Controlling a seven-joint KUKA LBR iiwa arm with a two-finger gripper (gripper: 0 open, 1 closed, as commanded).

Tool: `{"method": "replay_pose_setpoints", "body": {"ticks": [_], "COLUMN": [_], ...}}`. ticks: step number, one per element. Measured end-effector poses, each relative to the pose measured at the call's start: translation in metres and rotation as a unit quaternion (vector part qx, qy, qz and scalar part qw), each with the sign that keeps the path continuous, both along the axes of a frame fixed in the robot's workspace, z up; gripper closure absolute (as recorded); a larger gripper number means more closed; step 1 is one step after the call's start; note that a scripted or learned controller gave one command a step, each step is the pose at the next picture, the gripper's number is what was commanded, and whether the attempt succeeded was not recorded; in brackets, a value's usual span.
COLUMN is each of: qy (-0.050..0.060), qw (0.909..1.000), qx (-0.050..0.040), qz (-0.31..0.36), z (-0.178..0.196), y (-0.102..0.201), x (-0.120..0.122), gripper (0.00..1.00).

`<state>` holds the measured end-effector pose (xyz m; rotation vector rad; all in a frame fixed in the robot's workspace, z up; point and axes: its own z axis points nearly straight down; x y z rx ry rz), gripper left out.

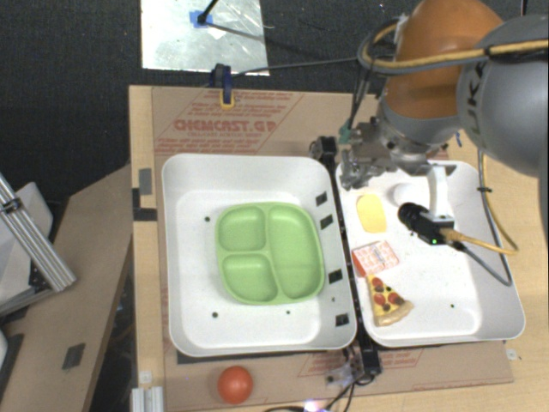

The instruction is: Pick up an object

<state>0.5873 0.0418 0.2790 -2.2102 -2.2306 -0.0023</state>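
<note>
Candidate objects, right bin. A yellow block point(371, 214) lies in the upper left part of the right bin point(480, 316), close to the wall it shares with its neighbour. Just below it rests a red-and-white packet point(375, 257), slightly askew, and below that a toy pizza slice point(388, 299), its crust end towards the bin's near wall. The three lie in a rough column, each apart from the next.

The pincer point(354, 170) hangs over the upper left corner of the right bin, just above and left of the yellow block and apart from it. Whether it is released or clenched cannot be told from this angle, and nothing is seen grasped in it. The grey arm point(506, 84) with its orange band point(437, 54) reaches in from the right.

The left bin point(193, 230) holds a green divided tray point(270, 251), lying flat near its centre. Both bins sit on a cardboard sheet with red print point(225, 118) on the surface. An orange ball point(234, 384) rests outside the bins, in front of the left one.
</note>
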Motion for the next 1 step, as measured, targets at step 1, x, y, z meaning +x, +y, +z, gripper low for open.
{"method": "replay_pose_setpoints", "body": {"ticks": [1], "qy": [0.000], "qw": [1.0000], "qx": [0.0000], "qz": [0.000], "z": [-0.0063], "y": [0.0513], "x": [-0.0124], "gripper": [1.00]}}
